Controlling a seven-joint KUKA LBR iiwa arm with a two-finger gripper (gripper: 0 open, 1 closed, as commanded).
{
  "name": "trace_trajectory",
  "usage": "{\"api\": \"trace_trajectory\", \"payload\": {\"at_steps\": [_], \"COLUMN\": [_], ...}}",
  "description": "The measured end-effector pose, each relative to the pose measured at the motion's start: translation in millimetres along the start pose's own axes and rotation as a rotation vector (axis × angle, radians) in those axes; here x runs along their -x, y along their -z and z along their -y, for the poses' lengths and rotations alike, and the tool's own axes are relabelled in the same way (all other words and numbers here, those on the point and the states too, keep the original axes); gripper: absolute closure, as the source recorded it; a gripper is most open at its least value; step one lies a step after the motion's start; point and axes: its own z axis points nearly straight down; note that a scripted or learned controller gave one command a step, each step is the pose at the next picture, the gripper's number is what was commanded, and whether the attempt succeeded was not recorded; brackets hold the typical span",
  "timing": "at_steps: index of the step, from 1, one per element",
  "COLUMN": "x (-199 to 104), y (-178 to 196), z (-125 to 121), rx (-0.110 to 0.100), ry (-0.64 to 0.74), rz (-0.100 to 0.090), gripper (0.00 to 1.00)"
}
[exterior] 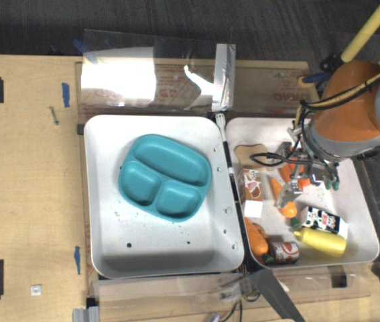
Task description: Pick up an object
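From the camera above the bench, two shallow white bins sit side by side on a brown board. The left bin point(102, 247) holds a teal divided plate point(165, 176), lying flat a little above the bin's middle, its three compartments facing up.

The right bin point(367, 237) carries a scatter of small items. Along its left wall lies a small brown-and-white packet point(252, 185), and just below it a white card point(252, 209). Lower, against the left wall, is an orange carrot-like toy point(257, 238), and beside it at the front edge a small can with a red label point(285, 251). A yellow bottle point(322, 241) lies on its side near the front right, with a black-and-white box point(324, 221) touching it just above. A small orange ball point(288, 210) rests near the bin's middle, with thin orange pieces point(283, 173) above it.

The arm point(354, 113) reaches in from the right, its orange band over the bin's upper right part. The gripper point(295, 188) hangs low over the middle of the right bin, just above the orange ball and among the orange pieces. Cables and the tool's own body crowd the tips, so I cannot tell how far apart they stand, nor whether anything is pinched between them.
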Motion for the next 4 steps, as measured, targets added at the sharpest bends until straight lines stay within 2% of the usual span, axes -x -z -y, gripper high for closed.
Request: {"api": "trace_trajectory", "payload": {"at_steps": [1, 2, 3, 4], "x": [-37.9, -33.8, 46.5, 90.9], "y": [-35.5, -22.3, 97.8, 107.0], "z": [14.8, 14.1, -35.6, -36.0], "rx": [0.0, -0.002, 0.001, 0.001], "ry": [0.011, 0.013, 0.118, 0.179], "rz": [0.002, 0.016, 0.003, 0.001], "gripper": [0.0, 1.0, 1.0, 1.0]}}
